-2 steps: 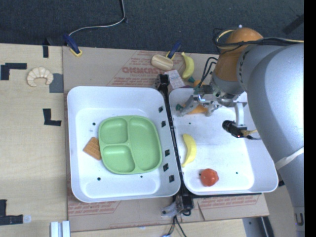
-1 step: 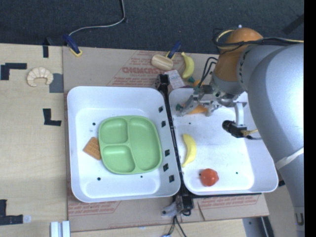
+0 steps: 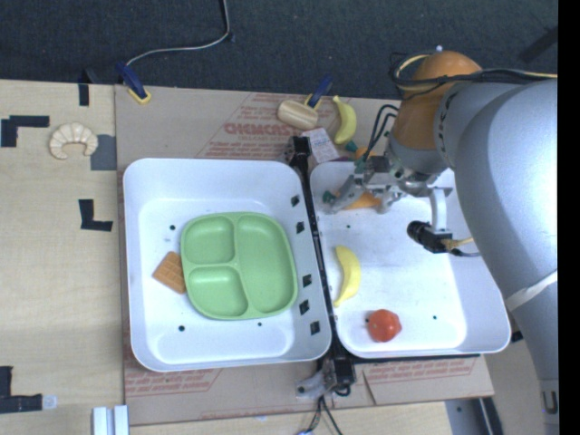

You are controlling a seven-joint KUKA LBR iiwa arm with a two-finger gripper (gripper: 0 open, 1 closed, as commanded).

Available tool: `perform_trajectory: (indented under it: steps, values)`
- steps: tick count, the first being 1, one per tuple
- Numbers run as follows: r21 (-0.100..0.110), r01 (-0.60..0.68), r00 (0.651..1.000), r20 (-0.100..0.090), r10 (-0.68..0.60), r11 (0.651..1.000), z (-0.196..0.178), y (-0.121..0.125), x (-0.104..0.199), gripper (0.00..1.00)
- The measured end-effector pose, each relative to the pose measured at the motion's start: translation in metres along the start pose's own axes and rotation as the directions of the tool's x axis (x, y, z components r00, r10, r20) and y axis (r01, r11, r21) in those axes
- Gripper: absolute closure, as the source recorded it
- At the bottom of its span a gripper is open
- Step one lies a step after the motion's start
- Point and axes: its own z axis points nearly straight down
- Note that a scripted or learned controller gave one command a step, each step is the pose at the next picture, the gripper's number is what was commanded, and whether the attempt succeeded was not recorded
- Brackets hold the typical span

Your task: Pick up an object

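On the counter's left edge we see a croissant (image 3: 73,140). A green tray (image 3: 240,265) sits mid left bin (image 3: 145,188), over a cracker (image 3: 170,272). In the right bin (image 3: 471,315), a banana (image 3: 347,274) lies by the left wall, a tomato (image 3: 383,325) near the front edge. The end effector (image 3: 349,195) hangs at the back left corner beside an orange piece (image 3: 366,203); we cannot tell its grip.

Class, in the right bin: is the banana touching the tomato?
Apart. The camera view shows bare white bin floor between the banana and the tomato.
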Motion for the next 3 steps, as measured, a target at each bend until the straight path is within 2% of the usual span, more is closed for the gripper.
perform_trajectory:
  steps: [2, 3]
  values:
    - [0.001, 0.002, 1.0, -0.007, -0.002, 1.0, 0.0001, 0.0005, -0.0033, 0.0]
    - [0.0, 0.001, 1.0, -0.004, -0.001, 1.0, 0.0, 0.0003, -0.0024, 0.0]
